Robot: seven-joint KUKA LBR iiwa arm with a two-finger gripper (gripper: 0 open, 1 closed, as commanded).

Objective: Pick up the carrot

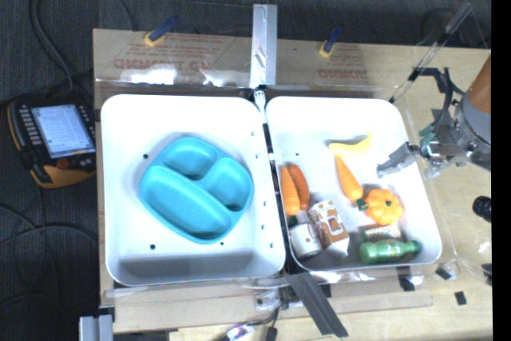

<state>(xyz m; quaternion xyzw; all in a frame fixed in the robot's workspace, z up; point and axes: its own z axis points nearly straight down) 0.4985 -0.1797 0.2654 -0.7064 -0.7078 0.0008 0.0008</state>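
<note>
An orange carrot (348, 178) lies in the middle of the right bin (319, 114), just below a yellow banana (351, 144). Two more carrot-like orange pieces (294, 188) lie side by side against that bin's left wall. My gripper (415, 164) hangs over the bin's right rim, to the right of the carrot and apart from it. Its fingers (394, 162) stand open with nothing between them.
An orange pumpkin-like toy (383, 206) touches the carrot's lower right. A small box (327, 224), a can (303, 239) and a green bottle (387, 251) crowd the bin's front. The left bin (128, 251) holds a blue divided tray (196, 186). A pendant (52, 136) lies far left.
</note>
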